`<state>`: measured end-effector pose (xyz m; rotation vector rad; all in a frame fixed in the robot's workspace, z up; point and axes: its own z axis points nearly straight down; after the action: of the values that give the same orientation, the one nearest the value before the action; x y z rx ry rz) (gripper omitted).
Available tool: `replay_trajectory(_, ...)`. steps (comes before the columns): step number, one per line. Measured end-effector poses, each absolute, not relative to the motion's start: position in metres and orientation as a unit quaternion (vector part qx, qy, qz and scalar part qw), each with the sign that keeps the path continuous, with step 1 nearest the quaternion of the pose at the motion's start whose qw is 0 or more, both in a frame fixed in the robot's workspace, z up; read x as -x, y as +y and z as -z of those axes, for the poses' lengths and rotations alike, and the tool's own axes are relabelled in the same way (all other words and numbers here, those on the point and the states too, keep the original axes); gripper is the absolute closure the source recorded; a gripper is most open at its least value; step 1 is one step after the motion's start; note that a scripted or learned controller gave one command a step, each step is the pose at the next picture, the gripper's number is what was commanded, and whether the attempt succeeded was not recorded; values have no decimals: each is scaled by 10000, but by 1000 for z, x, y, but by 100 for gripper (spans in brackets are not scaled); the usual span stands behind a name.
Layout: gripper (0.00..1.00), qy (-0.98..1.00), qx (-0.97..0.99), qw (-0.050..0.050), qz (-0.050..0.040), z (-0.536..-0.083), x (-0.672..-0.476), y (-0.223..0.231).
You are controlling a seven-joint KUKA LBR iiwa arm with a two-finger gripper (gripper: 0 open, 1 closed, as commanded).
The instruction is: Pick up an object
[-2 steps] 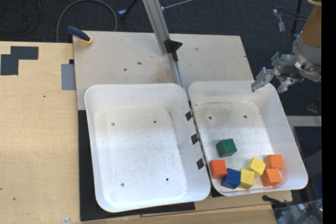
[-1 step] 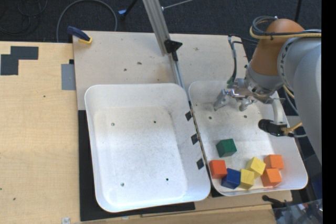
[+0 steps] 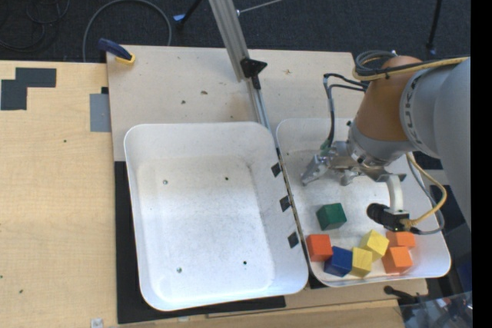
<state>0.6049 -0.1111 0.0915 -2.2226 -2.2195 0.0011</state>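
The gripper hangs over the upper middle of the right bin, with its metal fingers spread apart and nothing between them. The green block lies just below the gripper toward the near edge of the view, apart from the fingers and standing alone on the bin floor. Farther from the gripper in the same direction, a cluster sits along the bin's near rim: an orange block at the left, a blue block touching a yellow block, a second yellow block, and two orange blocks at the right end. A black fitting with a cable hangs to the right of the green block, between it and the far end of the cluster. To the gripper's left, the bin's wall meets the dividing edge shared with the left bin, where small black clips sit along the rim. Open bin floor surrounds the green block on its left and upper sides; the cluster blocks are packed close, several in contact. The arm's grey body and orange band cover the bin's upper right corner.
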Motion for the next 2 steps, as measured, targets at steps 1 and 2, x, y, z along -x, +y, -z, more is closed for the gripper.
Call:
replay_trajectory(1, 0, -7071, 7071, -31, 15, -204, -624, -136)
replay_trajectory(2, 0, -7062, 7079, 57, -40, -127, -569, -153)
